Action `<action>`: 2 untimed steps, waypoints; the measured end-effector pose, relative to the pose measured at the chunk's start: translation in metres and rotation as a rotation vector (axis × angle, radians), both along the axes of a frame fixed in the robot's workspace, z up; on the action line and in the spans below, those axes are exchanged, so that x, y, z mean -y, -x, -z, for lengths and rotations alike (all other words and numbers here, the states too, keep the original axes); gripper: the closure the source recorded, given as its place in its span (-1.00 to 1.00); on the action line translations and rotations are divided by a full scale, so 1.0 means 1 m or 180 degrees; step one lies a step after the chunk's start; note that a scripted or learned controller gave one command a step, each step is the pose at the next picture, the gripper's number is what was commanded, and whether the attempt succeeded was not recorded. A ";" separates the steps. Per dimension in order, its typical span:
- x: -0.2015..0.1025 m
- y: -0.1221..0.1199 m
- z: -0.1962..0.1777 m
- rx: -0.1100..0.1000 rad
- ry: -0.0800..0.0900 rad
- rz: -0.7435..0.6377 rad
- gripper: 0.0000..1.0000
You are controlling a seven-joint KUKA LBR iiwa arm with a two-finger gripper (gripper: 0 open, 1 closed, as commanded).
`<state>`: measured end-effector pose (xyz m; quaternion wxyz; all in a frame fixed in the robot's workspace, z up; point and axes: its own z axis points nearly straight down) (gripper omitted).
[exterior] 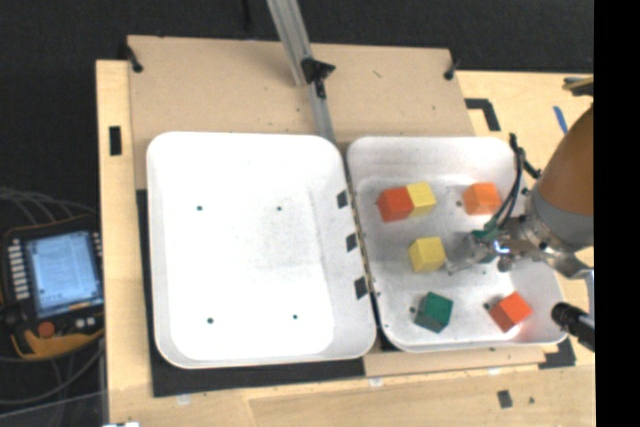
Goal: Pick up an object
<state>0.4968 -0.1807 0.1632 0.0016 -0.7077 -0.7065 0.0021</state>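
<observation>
Beside the gripper (pixel 478 250) in the right bin (pixel 400 155), whose grip state I cannot tell, my target yellow cube (pixel 427 254) looks light and rigid, best pinched across flat opposite faces.

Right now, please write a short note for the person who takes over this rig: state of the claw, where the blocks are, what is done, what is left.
Claw: low in the right bin, beside the centre yellow block; no block seen in it.
Blocks, all in the right bin: red-orange block touching a second yellow block at the back, orange block back right, green block front, red block front right.
Done: nothing lifted.
Left: grasp and lift one block, likely the centre yellow one.
</observation>
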 end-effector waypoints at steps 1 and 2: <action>-0.004 -0.001 0.044 0.0004 0.0000 0.0003 -1.00; -0.005 -0.004 0.031 0.0037 -0.0003 0.0017 1.00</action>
